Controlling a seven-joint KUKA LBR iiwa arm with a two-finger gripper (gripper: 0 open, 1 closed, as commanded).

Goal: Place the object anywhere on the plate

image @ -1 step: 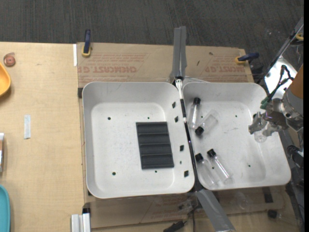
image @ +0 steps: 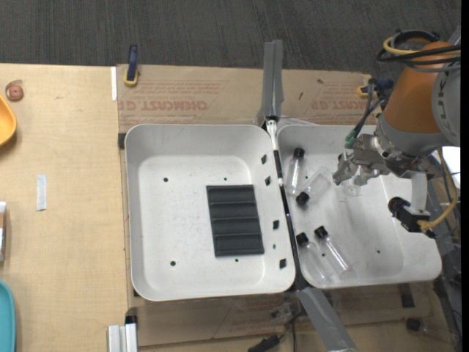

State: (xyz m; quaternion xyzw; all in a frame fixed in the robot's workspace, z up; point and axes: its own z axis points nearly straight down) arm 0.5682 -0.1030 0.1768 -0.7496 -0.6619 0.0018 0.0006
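Observation:
A black ridged plate (image: pixel 234 221) lies flat in the middle of the left bin (image: pixel 146 196). Several clear vials with black caps lie in the right bin (image: pixel 388 262): one (image: pixel 295 169) near the back left, one (image: pixel 311 185) just in front of it, and two (image: pixel 333 251) (image: pixel 311 248) side by side at the front left. My gripper (image: pixel 352 174) hangs low over the back of the right bin, to the right of the two back vials. Something clear and faint sits right under it; I cannot make out what it is.
A grey divider post (image: pixel 272 86) stands between the bins at the back. An orange dish (image: pixel 6 123) and a teal object (image: pixel 6 317) sit at the bench's left edge. A blue clamp (image: pixel 132 64) grips the cardboard at the back left.

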